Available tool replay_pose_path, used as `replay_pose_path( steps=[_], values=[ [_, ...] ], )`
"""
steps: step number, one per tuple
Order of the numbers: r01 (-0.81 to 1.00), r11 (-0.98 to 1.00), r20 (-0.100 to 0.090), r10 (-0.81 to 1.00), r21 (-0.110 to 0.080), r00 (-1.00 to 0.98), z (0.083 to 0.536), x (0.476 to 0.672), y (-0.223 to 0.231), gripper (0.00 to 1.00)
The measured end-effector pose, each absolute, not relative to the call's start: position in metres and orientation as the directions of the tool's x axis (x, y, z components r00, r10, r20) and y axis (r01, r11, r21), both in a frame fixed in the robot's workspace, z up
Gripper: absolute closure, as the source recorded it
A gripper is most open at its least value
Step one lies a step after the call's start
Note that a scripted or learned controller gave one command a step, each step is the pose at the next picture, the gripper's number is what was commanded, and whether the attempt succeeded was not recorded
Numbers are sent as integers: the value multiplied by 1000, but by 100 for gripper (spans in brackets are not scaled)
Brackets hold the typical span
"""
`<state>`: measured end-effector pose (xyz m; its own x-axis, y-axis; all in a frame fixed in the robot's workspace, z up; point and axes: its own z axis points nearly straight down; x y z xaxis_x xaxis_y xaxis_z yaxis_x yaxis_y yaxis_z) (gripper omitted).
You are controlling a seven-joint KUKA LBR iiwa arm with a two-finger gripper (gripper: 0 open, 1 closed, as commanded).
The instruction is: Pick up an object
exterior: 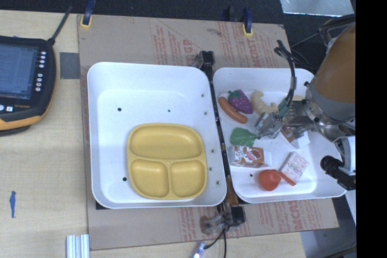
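Pincer low in right bin, above green leaf; grip state unclear; packet print illegible

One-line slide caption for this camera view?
Arm's tool low in the right bin among toy foods near the green leaf; yellow divided tray sits in the left bin.

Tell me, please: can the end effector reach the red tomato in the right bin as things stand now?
Probably yes. The tomato lies uncovered near the front wall of the right bin, nothing is stacked on it, and the end effector hovers just behind it in the same bin.
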<state>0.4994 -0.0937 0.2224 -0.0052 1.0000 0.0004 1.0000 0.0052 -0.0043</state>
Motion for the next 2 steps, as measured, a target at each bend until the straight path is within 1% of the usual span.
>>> replay_pose_path(
  steps=[1, 2],
  values=[
    [1000, 7, -1, 1000, -5, -7, 151, 613, -99, 0],
    [1000, 6, -2, 1000, -4, -6, 91, 656, -94, 0]
  ],
)
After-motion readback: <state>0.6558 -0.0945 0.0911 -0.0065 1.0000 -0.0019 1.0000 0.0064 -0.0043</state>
